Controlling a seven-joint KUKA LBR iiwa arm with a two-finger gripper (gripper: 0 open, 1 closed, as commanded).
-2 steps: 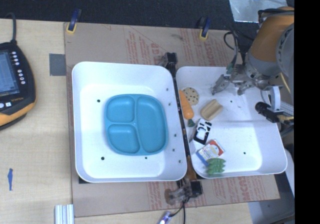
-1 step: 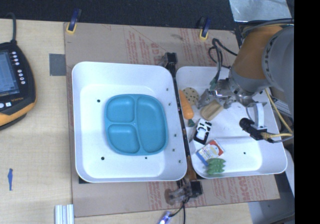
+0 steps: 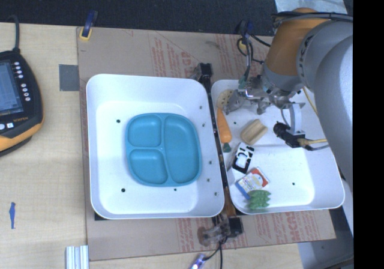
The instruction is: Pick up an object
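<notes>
I'd lower the gripper (image 3: pixel 255 101) squarely over the tan block (image 3: pixel 252 131); jaws' spread I cannot tell.

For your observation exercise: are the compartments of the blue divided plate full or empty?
Empty. The blue divided plastic plate lies flat in the left white bin, and all three compartments show bare blue surface.

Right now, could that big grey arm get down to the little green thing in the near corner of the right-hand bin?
Probably yes. The green object lies uncovered at the near edge of the right bin, with only a small packet touching it. The gripper hovers over the far end of the same bin, and nothing stands between them.
</notes>
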